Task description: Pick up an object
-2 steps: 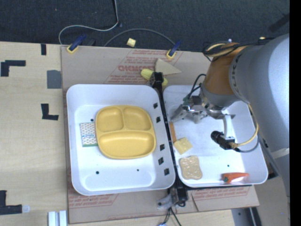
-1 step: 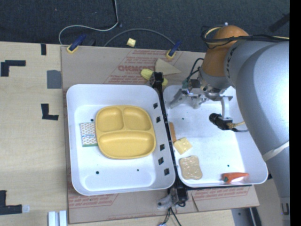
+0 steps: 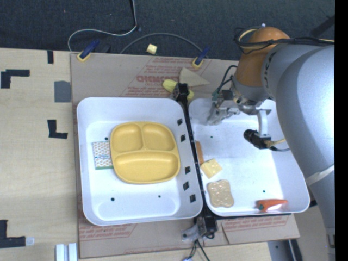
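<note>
My gripper (image 3: 216, 113) hangs over the far left corner of the right bin (image 3: 288, 170), under the arm's orange band. Nothing shows between its tips. Lower in that bin lie a pale yellow cheese wedge (image 3: 211, 168), a tan slice of bread (image 3: 220, 193) and an orange carrot (image 3: 271, 204) near the front right corner. A thin orange-brown piece (image 3: 199, 152) rests against the divider side. The gripper is well apart from all of these, farther back in the bin.
The left bin (image 3: 89, 118) holds a yellow divided plate (image 3: 144, 151) and a small patterned green-edged card (image 3: 101, 155) at its left. A black clamp (image 3: 183, 93) and a yellow item (image 3: 169, 85) sit behind the bins. The big grey arm covers the right side.
</note>
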`<state>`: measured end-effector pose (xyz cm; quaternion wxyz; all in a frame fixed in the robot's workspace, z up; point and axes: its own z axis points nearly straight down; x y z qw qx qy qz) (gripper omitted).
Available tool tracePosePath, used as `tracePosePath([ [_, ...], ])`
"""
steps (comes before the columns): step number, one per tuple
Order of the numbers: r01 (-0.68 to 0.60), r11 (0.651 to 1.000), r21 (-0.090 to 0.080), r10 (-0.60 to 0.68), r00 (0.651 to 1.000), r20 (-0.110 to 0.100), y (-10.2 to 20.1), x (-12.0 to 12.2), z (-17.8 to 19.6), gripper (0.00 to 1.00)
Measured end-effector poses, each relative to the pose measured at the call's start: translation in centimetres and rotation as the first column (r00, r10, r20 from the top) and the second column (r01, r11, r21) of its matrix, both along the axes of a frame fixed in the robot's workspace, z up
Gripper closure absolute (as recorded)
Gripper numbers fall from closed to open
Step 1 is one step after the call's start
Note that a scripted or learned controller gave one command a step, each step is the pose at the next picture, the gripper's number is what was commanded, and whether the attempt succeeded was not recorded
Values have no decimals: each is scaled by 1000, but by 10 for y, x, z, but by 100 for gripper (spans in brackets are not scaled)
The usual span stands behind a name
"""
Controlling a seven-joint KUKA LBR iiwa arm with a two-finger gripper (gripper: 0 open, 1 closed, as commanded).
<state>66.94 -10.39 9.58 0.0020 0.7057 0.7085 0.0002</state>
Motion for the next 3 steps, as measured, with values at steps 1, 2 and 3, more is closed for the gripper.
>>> tracePosePath([
  [1, 0, 1000, -1, 0, 1000, -1, 0, 0, 0, 0],
  [2, 4, 1000, 0, -4, 1000, 2, 7, -53, -9, 0],
  [3, 1, 1000, 2, -1, 1000, 0, -1, 1, -11, 0],
])
